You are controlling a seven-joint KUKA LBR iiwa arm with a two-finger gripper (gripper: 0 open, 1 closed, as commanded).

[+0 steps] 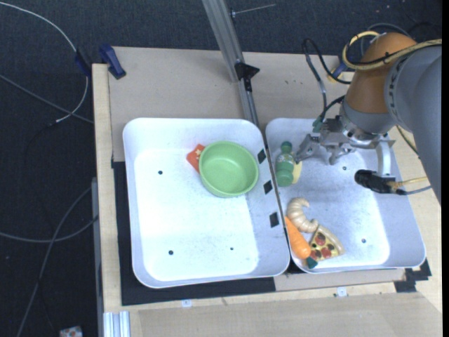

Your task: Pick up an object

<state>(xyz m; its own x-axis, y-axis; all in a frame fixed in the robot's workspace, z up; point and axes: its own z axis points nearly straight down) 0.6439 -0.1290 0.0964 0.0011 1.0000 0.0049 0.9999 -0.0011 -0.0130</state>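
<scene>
The wooden bench (175,76) is filling most of the frame, carrying two shallow white bins side by side. The left bin (189,258) is sitting at centre-left, and the right bin (393,237) is lying at centre-right, their inner walls nearly touching. The grey arm (414,83) is reaching in from the upper right, its orange band (375,72) showing above the wrist. A metal pole (224,34) is slanting down from the top centre toward the gap between the bins.

In the upper middle of the left bin a green bowl (228,168) is resting upright, and a small red piece (194,156) is peeking out from under its left rim.

The gripper (303,156) is hanging over the upper left part of the right bin, just beside a small green bottle (284,166) that is lying by the bin's left wall; whether they are touching, and how the gripper is set, I cannot tell.

Toward the lower left of the right bin, a beige curled toy (302,213), an orange carrot (298,242) and a pizza slice toy (325,244) are clustering together.
</scene>
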